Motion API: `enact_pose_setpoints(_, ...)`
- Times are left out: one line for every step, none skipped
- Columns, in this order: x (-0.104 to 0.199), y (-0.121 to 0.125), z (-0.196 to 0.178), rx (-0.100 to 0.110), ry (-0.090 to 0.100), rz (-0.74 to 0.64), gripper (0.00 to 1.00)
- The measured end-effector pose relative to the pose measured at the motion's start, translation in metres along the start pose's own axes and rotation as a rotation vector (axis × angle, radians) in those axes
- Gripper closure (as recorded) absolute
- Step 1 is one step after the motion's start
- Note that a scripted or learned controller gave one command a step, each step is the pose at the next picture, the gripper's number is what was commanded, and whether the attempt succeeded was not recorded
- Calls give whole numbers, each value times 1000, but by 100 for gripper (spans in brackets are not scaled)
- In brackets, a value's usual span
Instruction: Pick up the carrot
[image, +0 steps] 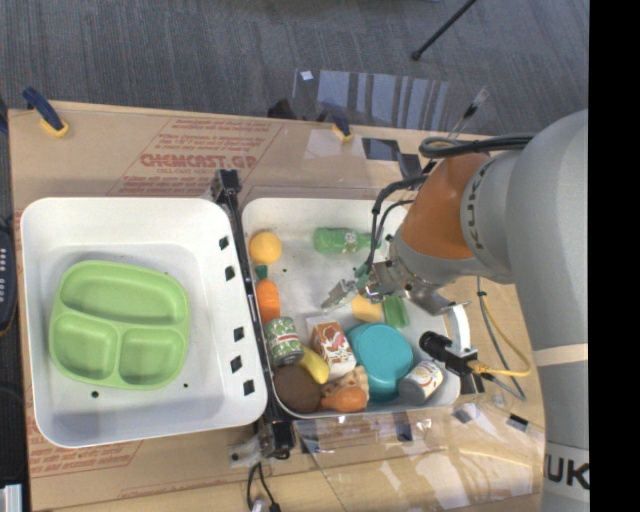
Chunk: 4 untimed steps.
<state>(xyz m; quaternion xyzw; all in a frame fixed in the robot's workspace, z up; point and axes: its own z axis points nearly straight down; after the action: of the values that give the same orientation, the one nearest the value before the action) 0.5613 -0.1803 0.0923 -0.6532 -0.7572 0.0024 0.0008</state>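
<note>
The arm (545, 230) is a thick, smooth, rounded tube in pale grey, with a broad orange band (440, 215) above the wrist. Thin black cables (455, 146) loop over the band. White letters "UK" (568, 470) mark an orange patch lower down. The gripper (350, 290) is small and metallic grey, and a yellow wire (500, 372) trails beside it.

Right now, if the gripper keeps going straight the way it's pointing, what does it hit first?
Probably bare bin floor. The gripper points left toward the carrot, which lies next in that line, though depth is hard to judge.
</note>
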Motion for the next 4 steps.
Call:
enact_pose_setpoints(3, 2, -10, 4, 3, -12, 100)
enact_pose_setpoints(92, -42, 2, 4, 7, 38, 100)
enact_pose_setpoints(80, -41, -2, -9, -14, 49, 0)
enact_pose_setpoints(73, 21, -1, 0, -5, 75, 0)
